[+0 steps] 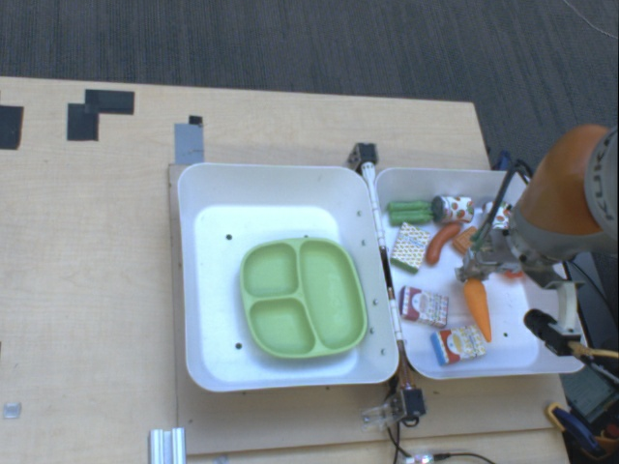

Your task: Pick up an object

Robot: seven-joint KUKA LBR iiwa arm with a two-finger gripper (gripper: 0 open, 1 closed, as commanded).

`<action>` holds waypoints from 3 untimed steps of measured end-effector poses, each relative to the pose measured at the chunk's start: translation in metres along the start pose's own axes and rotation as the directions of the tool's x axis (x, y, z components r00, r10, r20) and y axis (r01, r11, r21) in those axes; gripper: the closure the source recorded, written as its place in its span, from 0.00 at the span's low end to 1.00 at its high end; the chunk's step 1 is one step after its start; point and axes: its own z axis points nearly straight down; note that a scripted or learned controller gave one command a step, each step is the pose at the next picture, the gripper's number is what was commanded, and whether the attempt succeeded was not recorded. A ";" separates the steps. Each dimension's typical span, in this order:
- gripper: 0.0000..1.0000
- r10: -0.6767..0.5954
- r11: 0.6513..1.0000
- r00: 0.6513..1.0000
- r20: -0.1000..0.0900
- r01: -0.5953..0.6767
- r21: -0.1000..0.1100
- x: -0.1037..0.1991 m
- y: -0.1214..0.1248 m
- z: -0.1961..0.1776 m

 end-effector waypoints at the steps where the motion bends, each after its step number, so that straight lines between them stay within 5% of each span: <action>1: 0.00 0.000 1.000 1.000 0.000 0.000 0.000 0.000 0.000 0.000; 2: 1.00 -0.002 1.000 1.000 0.000 0.002 -0.004 0.001 0.001 -0.011; 3: 0.00 -0.002 1.000 1.000 0.000 0.002 -0.003 0.001 0.001 -0.011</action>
